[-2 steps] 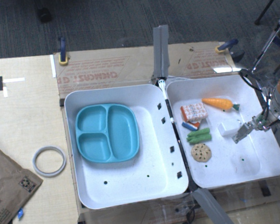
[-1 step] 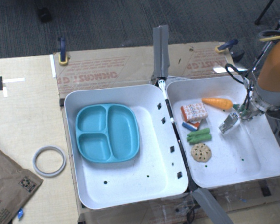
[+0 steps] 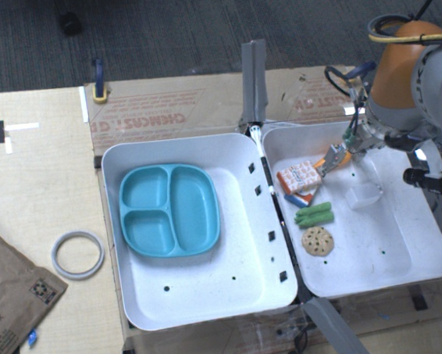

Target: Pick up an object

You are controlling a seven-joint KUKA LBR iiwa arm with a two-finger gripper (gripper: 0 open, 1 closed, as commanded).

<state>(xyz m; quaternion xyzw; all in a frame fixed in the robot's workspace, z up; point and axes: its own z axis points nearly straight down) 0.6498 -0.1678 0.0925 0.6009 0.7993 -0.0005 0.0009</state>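
Gripper (image 3: 335, 157) is low over the right bin (image 3: 419, 269), near its back left part, tip just beside the snack box (image 3: 299, 177). There's an orange bit at the tip, but I can't tell if that's part of the fingers or an object, and I can't tell if they're open or closed; too small and blurred here. Candidate objects all sit bunched at the left of that bin: snack box, a blue-and-orange piece (image 3: 301, 198) under its front edge, green beans (image 3: 314, 216), and a cookie (image 3: 317, 241) nearest the front. Risks as I read it: the box is tilted and touching the blue-orange piece, so a closing finger may land on an edge and shove it aside instead of straddling it. The cluster is tight against the divider (image 3: 270, 198), little room for a finger on that side; likely wall contact or a pinch on nothing. Cookie and beans lie flat, easy to skate over. Left bin (image 3: 139, 299) holds a blue tray (image 3: 170, 211); irrelevant unless the arm crosses over.
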